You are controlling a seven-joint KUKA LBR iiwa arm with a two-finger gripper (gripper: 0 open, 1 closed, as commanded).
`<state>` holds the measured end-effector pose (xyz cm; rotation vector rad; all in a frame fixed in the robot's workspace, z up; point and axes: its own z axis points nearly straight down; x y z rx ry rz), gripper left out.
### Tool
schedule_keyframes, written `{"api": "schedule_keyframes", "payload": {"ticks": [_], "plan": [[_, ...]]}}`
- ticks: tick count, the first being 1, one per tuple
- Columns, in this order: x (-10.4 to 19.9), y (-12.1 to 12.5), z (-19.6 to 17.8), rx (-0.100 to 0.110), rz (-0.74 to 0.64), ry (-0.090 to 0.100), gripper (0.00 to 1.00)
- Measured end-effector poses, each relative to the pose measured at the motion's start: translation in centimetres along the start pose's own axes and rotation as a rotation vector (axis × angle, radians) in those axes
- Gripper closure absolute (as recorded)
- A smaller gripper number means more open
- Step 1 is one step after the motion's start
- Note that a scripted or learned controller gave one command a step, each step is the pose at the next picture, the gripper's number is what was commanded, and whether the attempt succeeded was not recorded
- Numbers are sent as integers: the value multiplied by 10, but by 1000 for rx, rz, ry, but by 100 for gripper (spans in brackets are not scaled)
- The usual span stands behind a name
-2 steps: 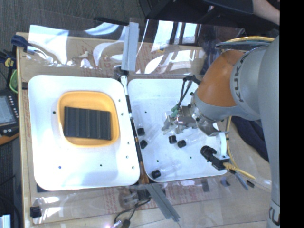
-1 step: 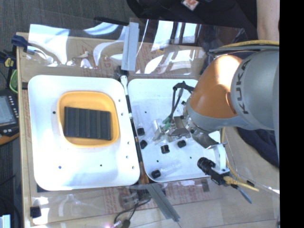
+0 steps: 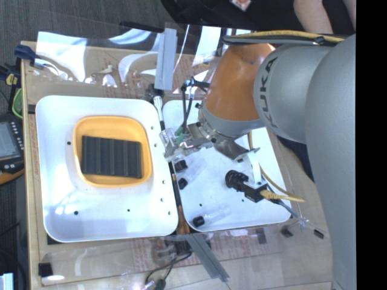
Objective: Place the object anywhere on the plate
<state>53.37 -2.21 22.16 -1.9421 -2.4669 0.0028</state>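
A yellow plate (image 3: 112,128) with a dark ridged insert (image 3: 112,157) lies in the left bin (image 3: 91,219). My gripper (image 3: 179,153) hangs over the left side of the right bin (image 3: 242,222), close to the wall between the two bins and just right of the plate's edge. The orange wrist band (image 3: 236,95) and grey arm cover much of that bin. A small clear object (image 3: 215,212) and a small dark piece (image 3: 198,221) lie on the right bin's floor near its front edge, well below the gripper. I see nothing clearly held at the gripper.
A black cable fitting with a yellow lead (image 3: 245,186) hangs from the arm over the right bin. A grey bar (image 3: 165,59) stands behind the bins. Clear plastic sheeting (image 3: 78,56) lies along the bench's back.
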Motion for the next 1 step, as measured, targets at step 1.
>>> {"api": "schedule_keyframes", "payload": {"ticks": [1], "plan": [[0, 0, 0, 0, 1, 0, 0]]}}
